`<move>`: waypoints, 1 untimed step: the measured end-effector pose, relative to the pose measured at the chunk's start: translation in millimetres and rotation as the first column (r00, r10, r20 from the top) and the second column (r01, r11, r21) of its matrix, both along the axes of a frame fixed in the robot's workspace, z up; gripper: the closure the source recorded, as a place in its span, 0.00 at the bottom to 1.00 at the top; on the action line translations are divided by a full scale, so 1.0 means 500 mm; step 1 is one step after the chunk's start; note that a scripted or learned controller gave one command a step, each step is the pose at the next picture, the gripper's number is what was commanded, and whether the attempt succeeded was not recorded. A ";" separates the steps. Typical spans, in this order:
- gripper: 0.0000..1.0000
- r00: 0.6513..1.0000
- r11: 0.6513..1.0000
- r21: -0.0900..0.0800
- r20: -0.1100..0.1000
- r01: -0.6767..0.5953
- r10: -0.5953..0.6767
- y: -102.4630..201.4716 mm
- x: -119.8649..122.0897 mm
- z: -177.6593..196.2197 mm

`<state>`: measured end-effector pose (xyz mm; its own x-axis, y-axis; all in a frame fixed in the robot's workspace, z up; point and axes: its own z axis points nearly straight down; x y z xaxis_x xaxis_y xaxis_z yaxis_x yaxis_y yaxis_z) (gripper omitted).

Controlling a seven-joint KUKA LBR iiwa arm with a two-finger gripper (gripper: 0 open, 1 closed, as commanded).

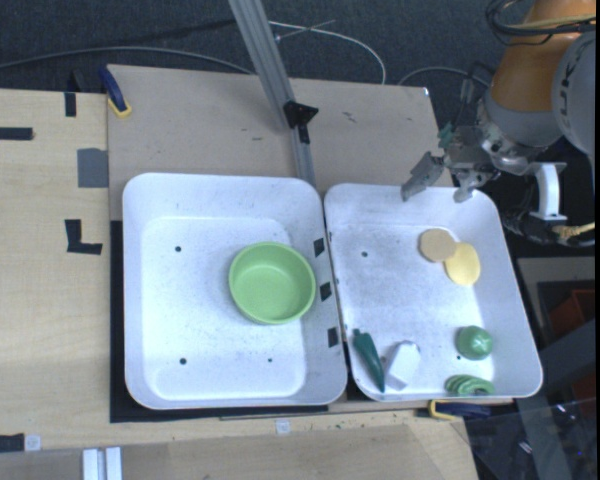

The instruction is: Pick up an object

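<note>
Pincer (442, 182) spread wide, holding nothing, above right bin's (380, 268) far rim.

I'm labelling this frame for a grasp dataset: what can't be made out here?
- Gripper: small, hanging over the right bin's far rim; nothing shows between its fingers.
- Arm: cut off by the right edge.
- White piece and dark green item: too small and blurred to identify.
- Green stack: on the near rim, shape unclear.

The grey arm (560, 78) enters at the upper right of the frame, its orange band at the top right corner. The wrist angles down and left. The gripper (442, 185) sits right of centre, its two fingers spread apart with nothing between them.
</note>
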<state>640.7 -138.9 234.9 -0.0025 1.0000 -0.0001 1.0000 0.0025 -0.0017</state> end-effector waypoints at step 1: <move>0.00 1.000 1.000 0.000 0.000 0.000 0.000 0.000 0.000 0.000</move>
<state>640.7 -139.0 234.9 -0.0024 1.0000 -0.0005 1.0000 0.0024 -0.0018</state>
